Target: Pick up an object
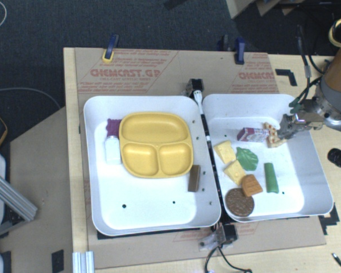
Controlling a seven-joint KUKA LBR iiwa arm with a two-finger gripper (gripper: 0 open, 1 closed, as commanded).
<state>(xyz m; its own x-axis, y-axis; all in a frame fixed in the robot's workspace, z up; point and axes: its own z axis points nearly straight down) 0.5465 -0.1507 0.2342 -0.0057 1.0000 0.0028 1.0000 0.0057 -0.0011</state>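
Camera view: yellow tray [156, 144] in left bin [99, 152]

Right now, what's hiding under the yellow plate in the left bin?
A purple thing and a white bottle poke out from beside the yellow plate's left edge. Whatever else lies beneath the plate is covered, so I can't tell.

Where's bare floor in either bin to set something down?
Left bin: open floor in front of the yellow tray. Right bin: bare strip right of the green stick. Crowded around the cheese blocks and cookie.
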